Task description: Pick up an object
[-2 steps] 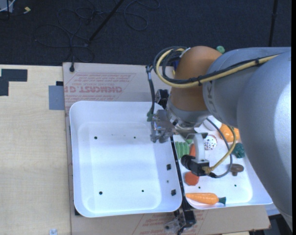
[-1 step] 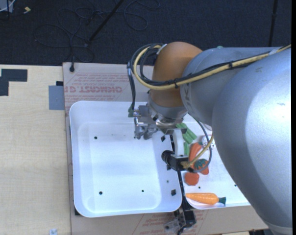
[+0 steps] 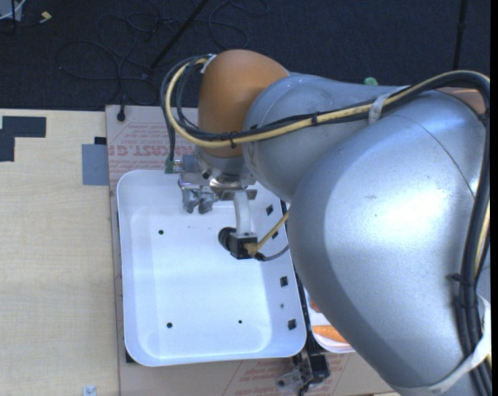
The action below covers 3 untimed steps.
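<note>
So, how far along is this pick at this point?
Early. Done: the hand is placed low over the far end of the left white bin. In hand: nothing is visibly gripped, so I count no grasp. Left: the whole pick. The one candidate I can make out is an orange thing peeking out at the lower edge of the arm, well away from the hand.

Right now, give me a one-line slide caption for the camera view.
Arm reaches in from the right, gripper over the far end of the left bin.
</note>
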Tool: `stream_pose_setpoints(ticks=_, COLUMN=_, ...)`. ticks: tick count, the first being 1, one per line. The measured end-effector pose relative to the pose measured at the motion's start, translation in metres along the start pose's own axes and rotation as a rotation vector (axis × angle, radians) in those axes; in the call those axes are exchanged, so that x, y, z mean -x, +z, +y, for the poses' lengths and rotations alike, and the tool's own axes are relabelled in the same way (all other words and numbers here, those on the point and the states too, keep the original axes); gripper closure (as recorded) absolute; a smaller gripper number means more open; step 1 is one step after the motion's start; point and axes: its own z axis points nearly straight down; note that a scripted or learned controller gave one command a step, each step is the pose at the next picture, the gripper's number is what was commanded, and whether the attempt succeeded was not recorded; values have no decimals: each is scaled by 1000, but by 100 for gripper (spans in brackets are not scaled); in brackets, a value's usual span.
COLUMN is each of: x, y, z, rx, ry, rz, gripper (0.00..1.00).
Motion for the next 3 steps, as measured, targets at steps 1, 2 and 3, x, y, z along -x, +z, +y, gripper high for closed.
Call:
stream_pose_setpoints(ticks=1, x=-68, y=10, z=-2, rx=-4, ry=-1, rz=1, gripper=100)
stream_pose_setpoints(ticks=2, x=-65, y=-98, z=-58, rx=3, ry=1, rz=4, gripper=100)
stream_pose_setpoints(ticks=3, x=-65, y=-90, z=-58, rx=-5, ry=0, rz=-2, gripper=0)
